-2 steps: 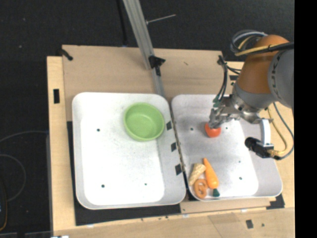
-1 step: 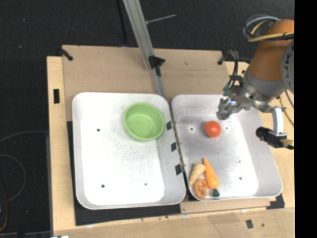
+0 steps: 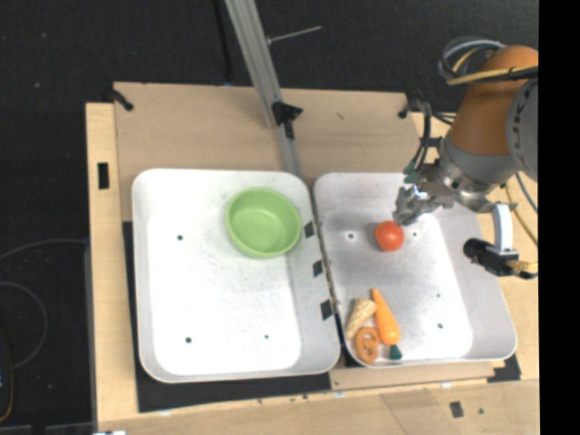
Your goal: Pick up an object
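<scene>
Camera view from above the bench: the gripper (image 3: pixel 410 203) hangs over the right bin (image 3: pixel 453 333), just up and to the right of a small red ball (image 3: pixel 389 236) that lies alone on the bin floor, near it but not between the fingers; from this height I cannot tell how wide the pincer stands. A carrot (image 3: pixel 385 317) and two pale and orange toy foods (image 3: pixel 363 329) are bunched in the near left corner of the same bin, well apart from the ball, and a green bowl (image 3: pixel 264 222) sits in the left bin (image 3: pixel 181 333). Likely risks, as a judgement: a round ball may roll away if one finger touches it first, and a descent from the present offset would close beside it on bare floor
</scene>
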Tool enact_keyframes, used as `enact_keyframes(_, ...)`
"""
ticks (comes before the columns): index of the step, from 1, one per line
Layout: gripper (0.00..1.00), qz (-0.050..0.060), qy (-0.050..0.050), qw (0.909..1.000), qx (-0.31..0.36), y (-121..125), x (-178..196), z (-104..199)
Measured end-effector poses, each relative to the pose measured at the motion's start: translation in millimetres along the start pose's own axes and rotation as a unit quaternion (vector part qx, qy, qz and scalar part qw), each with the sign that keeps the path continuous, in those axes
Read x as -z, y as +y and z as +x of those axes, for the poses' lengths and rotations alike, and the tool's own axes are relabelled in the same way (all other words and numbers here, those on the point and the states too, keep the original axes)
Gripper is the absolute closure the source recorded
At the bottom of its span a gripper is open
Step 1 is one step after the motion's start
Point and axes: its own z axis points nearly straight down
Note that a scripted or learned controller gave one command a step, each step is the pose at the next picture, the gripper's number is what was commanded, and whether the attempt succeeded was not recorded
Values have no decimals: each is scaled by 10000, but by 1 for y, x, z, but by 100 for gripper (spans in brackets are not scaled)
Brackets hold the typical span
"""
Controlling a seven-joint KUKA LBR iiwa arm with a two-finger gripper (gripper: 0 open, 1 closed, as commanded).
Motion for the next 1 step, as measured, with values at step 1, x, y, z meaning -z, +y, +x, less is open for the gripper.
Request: enact_keyframes(1, 100, -27, 17, 10000, 63, 1, 16, 53)
